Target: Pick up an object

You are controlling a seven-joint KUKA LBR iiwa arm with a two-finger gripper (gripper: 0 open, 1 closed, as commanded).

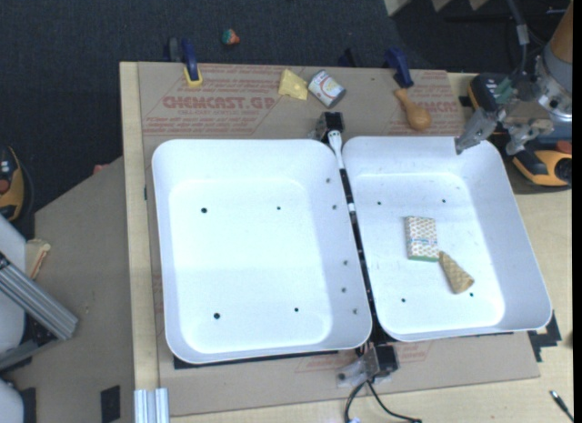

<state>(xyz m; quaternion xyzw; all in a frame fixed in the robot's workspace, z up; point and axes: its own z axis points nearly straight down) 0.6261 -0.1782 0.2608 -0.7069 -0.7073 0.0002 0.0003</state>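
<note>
The jaws stand wide apart with nothing between them, hanging over the far right corner of the right bin (436,317). One of the fingers (468,136) points down toward the bin's rim there, though I cannot tell if it touches.

The things to be picked lie well away from the jaws, in the middle of that same bin. There is a small flat packet (421,237) with a pale patterned face and a greenish lower edge. Just beside its near right corner lies a tan cone-shaped piece (456,273), slanted, with its wider end toward the bin's near right side. The two look to be touching or very nearly so.

The left bin (245,248) sits tight against the right one on a brown board (227,103) with red lettering, which covers the worktop. Along the board's far edge, outside both bins, lie a yellow wedge (293,85), a small silvery box (326,88) just beside it, and a tan knobbed piece (414,110) nearer the right bin. Two blue clamps (190,62) grip that far edge.
</note>
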